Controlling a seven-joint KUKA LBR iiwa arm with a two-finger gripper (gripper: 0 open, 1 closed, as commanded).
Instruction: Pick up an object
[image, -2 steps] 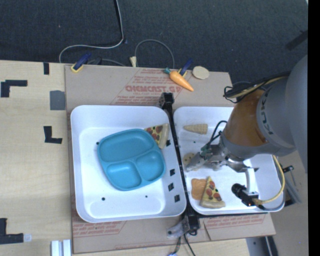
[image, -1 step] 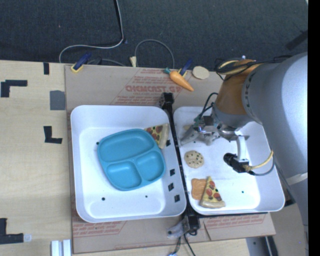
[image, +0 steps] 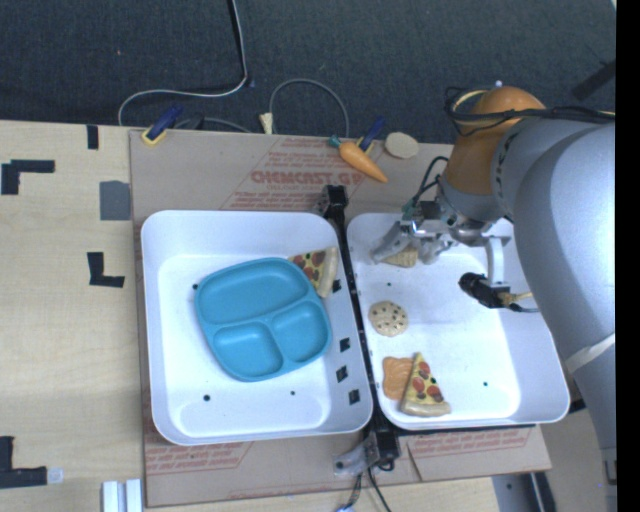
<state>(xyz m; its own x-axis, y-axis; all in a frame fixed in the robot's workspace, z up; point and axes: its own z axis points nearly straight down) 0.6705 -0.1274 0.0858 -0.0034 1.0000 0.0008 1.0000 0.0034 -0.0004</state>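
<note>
My gripper (image: 408, 248) is low over the back left of the right bin (image: 530, 360), open. Its fingers (image: 386, 246) straddle a small tan food piece (image: 402, 259) that rests on the bin floor and is partly hidden by the gripper. Nearer the front of the same bin are a round cookie (image: 388, 318) and a pizza slice (image: 424, 388) with an orange piece (image: 396, 376) against its left side. In the left bin (image: 170, 300) sits a blue divided plate (image: 263, 317), with another pizza slice (image: 317, 268) at the plate's back right corner.
Behind the bins, a toy carrot (image: 360, 161) and a beige round piece (image: 402, 146) lie on the cardboard. The black divider (image: 345, 300) runs between the bins. The grey arm (image: 560, 220) covers the right bin's right side. Cables loop at the back.
</note>
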